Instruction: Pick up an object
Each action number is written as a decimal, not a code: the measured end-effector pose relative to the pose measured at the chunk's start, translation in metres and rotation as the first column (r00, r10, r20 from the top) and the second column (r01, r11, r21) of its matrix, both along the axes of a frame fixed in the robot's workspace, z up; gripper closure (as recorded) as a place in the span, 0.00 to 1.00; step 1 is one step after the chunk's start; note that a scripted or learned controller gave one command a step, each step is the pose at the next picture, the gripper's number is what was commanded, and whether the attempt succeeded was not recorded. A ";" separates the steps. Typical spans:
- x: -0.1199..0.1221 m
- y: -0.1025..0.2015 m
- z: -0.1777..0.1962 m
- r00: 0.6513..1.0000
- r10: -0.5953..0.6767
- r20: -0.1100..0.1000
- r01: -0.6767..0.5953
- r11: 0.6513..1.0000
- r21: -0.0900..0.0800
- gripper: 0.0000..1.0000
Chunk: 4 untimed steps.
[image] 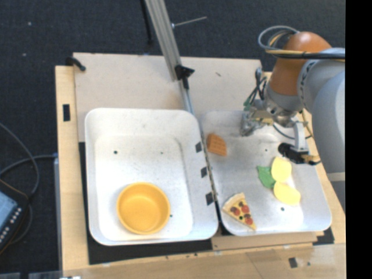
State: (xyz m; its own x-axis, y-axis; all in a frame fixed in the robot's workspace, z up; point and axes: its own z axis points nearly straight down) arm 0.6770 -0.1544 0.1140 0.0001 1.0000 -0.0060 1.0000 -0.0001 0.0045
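Observation:
My gripper hangs over the far edge of the right bin, pointing down, with nothing visibly held. A brown bread-like piece lies to its lower left, near the bin's left wall. Two yellow pieces lie by the right side of that bin, with a green piece tucked against them. A pizza slice rests at the bin's front left corner.
A yellow bowl sits at the front of the left bin. A slanted metal rail runs from the top down to the gap between the bins. The grey arm fills the right side.

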 end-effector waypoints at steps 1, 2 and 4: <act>0.003 0.001 0.044 1.000 0.001 0.002 -0.001 1.000 0.006 1.00; 0.002 -0.003 0.106 1.000 0.001 0.000 -0.001 1.000 0.004 1.00; 0.008 0.046 0.154 1.000 0.007 0.000 -0.007 1.000 0.006 1.00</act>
State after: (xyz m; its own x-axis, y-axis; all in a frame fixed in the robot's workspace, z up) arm 0.6848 -0.1086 0.2675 -0.0066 1.0000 0.0001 1.0000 0.0066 0.0042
